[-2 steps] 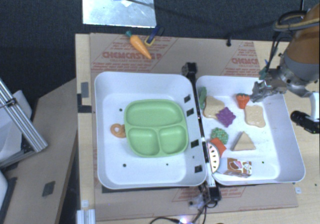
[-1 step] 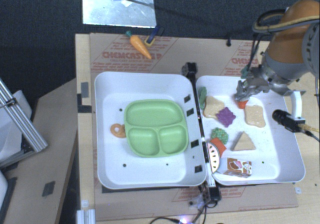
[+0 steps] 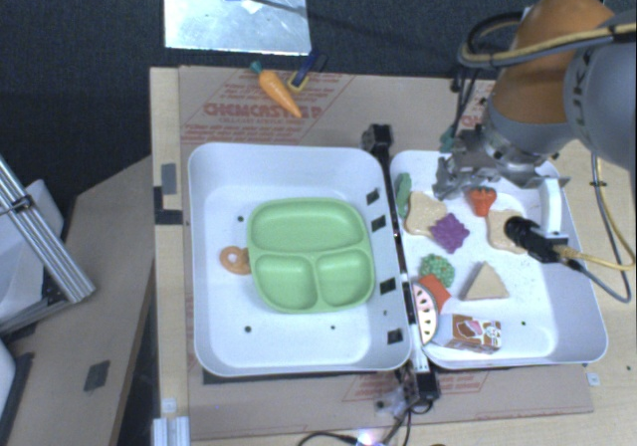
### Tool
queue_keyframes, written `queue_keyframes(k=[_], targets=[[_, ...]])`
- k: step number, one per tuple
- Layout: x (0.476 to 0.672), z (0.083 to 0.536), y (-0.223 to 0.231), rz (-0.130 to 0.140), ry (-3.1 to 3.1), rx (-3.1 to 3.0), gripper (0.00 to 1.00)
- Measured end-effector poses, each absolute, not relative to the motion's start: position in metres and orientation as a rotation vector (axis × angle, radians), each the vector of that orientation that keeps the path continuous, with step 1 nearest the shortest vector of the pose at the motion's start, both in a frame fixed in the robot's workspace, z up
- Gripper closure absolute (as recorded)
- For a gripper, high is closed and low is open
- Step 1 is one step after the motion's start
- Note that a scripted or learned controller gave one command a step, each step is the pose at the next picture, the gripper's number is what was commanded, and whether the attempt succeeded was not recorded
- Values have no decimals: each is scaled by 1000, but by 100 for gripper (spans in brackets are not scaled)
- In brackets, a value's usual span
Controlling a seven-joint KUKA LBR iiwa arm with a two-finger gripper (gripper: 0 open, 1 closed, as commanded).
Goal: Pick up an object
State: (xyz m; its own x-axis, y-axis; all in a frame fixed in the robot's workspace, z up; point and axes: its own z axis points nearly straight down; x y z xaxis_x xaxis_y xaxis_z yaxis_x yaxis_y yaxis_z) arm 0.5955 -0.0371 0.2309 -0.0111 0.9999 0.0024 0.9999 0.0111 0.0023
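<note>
- Toy food is what there is to pick, and the red strawberry-like piece (image 3: 483, 199) lies nearest the gripper (image 3: 456, 178), in the right bin (image 3: 577, 320) near its far edge.
- It looks light, stiff and smooth, likely slippery; its rounded middle seems the best place to pinch.
- Just beside it lie a tan cracker (image 3: 424, 212) and a purple grape cluster (image 3: 450, 232).
- The gripper hangs low over the cracker; whether its jaws are spread or closed I cannot tell.
- A small printed packet (image 3: 476, 332) sits near the front edge, its label unreadable.
- The cardboard (image 3: 328, 101) under the bins reads "CHEMCAST".
</note>
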Motion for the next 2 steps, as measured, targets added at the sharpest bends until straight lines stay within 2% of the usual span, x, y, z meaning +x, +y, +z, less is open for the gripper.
queue_keyframes(k=[1,2], targets=[[601,226,8,-4,-2232,-2211,100],[591,233,49,-3,-2231,-2211,100]])
